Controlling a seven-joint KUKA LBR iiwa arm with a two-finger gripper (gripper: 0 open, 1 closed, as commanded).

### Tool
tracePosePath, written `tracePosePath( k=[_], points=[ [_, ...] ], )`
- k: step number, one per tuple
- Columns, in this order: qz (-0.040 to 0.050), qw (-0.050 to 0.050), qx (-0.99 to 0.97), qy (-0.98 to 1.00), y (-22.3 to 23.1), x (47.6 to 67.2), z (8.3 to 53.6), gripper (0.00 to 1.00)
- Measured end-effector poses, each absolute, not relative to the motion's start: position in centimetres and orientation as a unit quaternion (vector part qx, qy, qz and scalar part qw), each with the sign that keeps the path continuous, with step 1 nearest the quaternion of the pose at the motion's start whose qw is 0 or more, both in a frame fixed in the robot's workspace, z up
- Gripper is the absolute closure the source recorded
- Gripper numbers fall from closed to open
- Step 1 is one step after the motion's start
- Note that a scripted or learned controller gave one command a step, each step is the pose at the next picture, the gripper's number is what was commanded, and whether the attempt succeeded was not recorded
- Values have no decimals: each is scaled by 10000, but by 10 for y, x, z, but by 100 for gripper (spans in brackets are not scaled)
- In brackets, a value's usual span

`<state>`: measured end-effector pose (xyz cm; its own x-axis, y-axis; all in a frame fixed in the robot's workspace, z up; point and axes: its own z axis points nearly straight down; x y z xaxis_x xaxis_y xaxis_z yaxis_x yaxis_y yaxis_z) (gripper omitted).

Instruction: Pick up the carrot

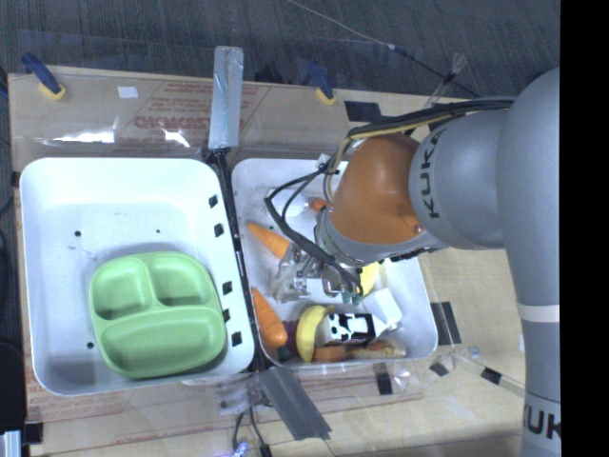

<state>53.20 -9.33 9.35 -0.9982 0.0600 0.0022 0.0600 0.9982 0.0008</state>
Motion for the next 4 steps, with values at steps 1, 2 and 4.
tracePosePath(
  k=[1, 2, 4],
  points=[
    [-9, -53, -573, -9983, -30, 539, 197, 100],
    [0, 10, -1450, -9894, -22, 476, 191, 100],
    [10, 49, -3036, -9528, -96, 474, 106, 100]
  ],
)
